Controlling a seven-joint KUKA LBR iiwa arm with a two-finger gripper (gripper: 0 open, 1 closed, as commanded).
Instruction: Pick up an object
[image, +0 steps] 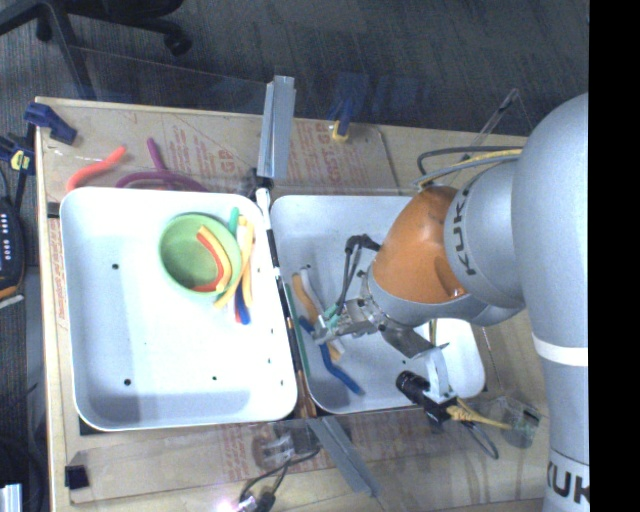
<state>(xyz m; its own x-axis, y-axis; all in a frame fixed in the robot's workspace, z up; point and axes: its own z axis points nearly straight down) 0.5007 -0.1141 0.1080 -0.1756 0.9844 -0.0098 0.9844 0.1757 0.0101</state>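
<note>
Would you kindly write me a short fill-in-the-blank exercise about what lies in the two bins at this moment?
1. The green bowl sits in the ____ bin as the camera sees it.
2. The arm's tool is down inside the ____ bin.
3. The band above the arm's wrist is coloured ____.
4. Both bins are coloured ____.

Missing words: left; right; orange; white

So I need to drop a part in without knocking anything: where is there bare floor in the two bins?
The left bin has bare floor along its left side and bottom, below the green bowl. The right bin is crowded: the arm, pincer and blue pieces fill it, leaving a strip near its top edge.
</note>
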